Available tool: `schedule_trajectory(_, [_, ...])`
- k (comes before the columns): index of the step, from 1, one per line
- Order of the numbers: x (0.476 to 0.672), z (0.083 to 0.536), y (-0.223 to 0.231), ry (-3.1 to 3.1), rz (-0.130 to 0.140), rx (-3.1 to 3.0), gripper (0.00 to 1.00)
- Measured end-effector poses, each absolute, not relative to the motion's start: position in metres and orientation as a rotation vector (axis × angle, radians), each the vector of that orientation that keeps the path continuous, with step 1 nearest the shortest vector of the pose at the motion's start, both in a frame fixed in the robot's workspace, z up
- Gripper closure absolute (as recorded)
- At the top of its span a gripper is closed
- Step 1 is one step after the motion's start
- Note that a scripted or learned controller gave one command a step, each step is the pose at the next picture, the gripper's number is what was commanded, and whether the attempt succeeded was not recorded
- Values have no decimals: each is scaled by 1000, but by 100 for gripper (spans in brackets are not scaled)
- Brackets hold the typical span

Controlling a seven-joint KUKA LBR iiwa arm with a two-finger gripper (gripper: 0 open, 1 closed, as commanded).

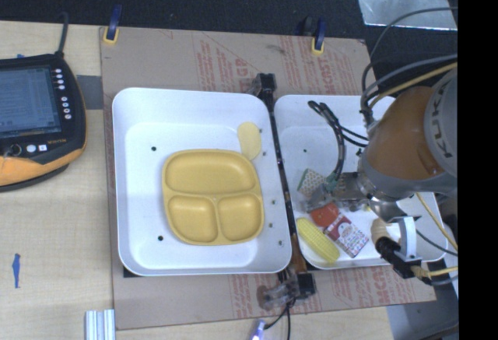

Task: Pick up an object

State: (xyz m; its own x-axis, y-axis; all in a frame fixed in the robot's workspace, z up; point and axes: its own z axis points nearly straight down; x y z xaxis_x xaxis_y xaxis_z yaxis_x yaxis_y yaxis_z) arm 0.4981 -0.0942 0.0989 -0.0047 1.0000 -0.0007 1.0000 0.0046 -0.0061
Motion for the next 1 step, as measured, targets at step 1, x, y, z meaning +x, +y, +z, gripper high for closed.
schedule_trajectory(1, [476, 91, -112, -2225, 5, -2213, 0])
